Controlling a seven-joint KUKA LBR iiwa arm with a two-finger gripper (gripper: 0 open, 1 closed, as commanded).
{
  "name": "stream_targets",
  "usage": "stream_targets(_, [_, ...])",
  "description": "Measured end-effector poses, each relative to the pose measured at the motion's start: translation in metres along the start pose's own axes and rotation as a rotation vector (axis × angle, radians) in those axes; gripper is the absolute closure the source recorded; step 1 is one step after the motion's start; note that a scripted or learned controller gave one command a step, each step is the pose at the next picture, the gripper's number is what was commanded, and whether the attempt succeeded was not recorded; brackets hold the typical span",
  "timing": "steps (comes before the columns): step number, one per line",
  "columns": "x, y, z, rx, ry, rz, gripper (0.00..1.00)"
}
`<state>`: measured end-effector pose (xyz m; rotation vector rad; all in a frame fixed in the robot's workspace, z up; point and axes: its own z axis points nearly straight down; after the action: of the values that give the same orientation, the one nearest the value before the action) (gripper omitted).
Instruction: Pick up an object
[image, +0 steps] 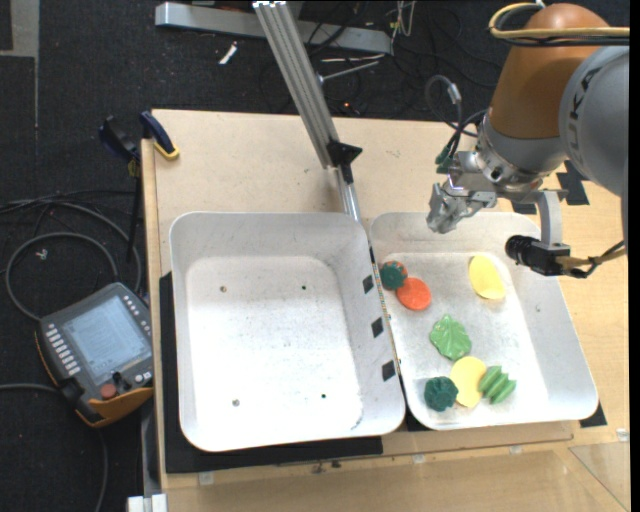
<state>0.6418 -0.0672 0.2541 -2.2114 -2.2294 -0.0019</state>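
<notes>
Hanging above the far edge of the right bin (560, 330), your gripper (447, 218) sits at roughly 1 o'clock from the centre of the view. Nothing shows between its tips and it touches no object, but whether it stands open or closed you cannot tell at this size and angle. The arm (560, 90), grey with its orange band, comes in from 3 o'clock.

Working outward, you will find every loose object in the right bin. At 7 o'clock from the gripper, close to the dividing wall, a small dark green piece (392, 272) touches an orange-red round piece (414, 294). At 4 o'clock from the gripper lies a yellow oval piece (487, 277), apart from the others. Nearer mid-bin sits a light green leafy piece (450, 336). At the near edge three items crowd together: a dark green lump (439, 393), a pale yellow round piece (467, 379) touching it, and a bright green ridged piece (497, 384) just beside that.

At 9 o'clock lies the left bin (190, 300). A handheld control pendant (98, 350) rests on the dark floor beyond the bench (240, 160), further toward 9 o'clock.
</notes>
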Motion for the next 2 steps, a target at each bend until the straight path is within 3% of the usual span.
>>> stream_targets(2, [0.106,-0.019,0.005,0.000,0.000,-0.001,1.00])
